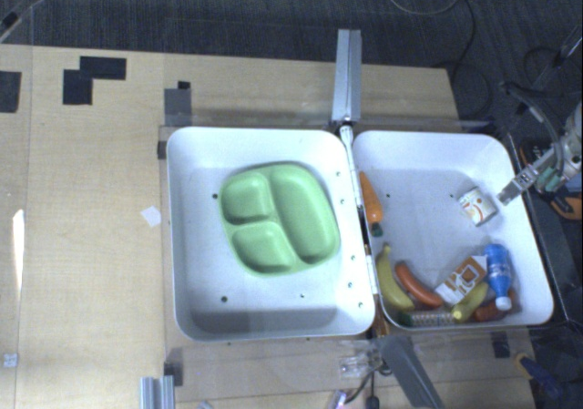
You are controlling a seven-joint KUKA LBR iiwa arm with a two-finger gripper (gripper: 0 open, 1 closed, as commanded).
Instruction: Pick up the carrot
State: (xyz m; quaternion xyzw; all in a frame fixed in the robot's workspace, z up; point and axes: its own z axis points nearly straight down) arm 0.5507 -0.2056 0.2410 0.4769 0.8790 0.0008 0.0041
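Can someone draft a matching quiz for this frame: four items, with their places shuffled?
Items:
1. orange carrot
2. green three-compartment plastic plate
3. blue plastic bottle
4. small white carton

Places:
A. left bin's middle
B. right bin's right wall, near the front
C. along right bin's left wall
D. right bin's upper right, beside the tool

Pairs: 1-C, 2-A, 3-B, 4-D

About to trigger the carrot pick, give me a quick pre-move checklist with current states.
1. Carrot located: ok, in the right bin, along its left wall.
2. Top of carrot clear: ok, nothing lies on it.
3. Side clearance: not ok, it sits against the wall; banana lies just below it.
4. Gripper position: not ok, at the bin's right rim, near the small carton, far from the carrot.
5. Finger state: cannot tell.
6. Path across the bin: ok, bare floor between the carton and carrot.
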